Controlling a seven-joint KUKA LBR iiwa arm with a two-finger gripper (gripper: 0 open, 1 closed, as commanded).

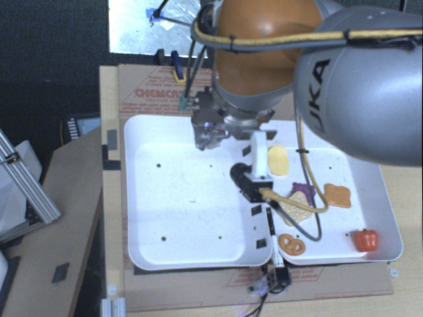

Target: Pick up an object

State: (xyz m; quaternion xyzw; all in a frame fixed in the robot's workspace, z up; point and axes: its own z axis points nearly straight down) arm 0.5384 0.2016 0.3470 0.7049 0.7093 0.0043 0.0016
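Note:
My gripper (210,137) hangs over the far edge of the left bin (192,243), near the divide between the two bins, with nothing seen in it. The right bin (390,236) holds several small toys. A yellow piece (279,160) lies at its far left. A purple piece (303,191) sits beside an orange toast-like piece (337,195). A tan waffle-like piece (295,210) lies just in front of the purple one. A pretzel (291,244) sits near the front edge, and a red pepper (365,240) is in the front right corner.
The big grey arm with its orange band (264,32) covers the far part of the right bin. A yellow cable (310,197) loops down over the toys. Brown cardboard (152,91) lies under both bins. A metal frame (26,183) stands at the left.

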